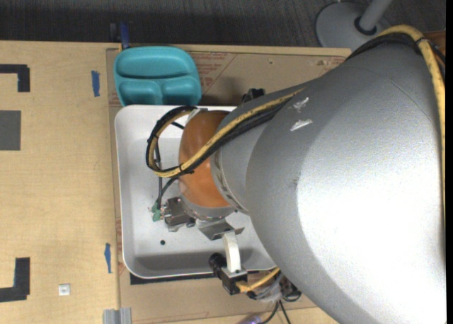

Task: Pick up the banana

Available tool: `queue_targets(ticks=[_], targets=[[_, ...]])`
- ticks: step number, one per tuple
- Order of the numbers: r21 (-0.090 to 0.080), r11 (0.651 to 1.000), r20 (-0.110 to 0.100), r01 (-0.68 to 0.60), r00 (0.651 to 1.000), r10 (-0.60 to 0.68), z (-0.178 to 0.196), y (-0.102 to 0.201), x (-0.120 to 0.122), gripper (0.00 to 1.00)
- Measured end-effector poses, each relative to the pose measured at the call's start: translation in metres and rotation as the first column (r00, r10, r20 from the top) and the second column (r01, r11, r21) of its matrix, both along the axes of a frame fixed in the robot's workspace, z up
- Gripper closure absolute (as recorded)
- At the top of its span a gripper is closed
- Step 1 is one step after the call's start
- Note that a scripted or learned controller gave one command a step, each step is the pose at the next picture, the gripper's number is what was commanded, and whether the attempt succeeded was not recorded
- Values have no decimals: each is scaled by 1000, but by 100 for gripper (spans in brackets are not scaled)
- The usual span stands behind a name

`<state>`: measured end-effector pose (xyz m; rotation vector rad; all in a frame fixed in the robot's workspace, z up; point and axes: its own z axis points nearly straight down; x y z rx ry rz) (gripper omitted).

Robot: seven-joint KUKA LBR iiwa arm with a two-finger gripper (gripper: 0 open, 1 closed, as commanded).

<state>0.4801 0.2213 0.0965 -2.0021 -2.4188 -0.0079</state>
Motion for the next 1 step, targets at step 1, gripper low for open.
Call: queue_targets(ticks=[1], targets=[[0,1000,1,0,1000,0,10,0,0,100]])
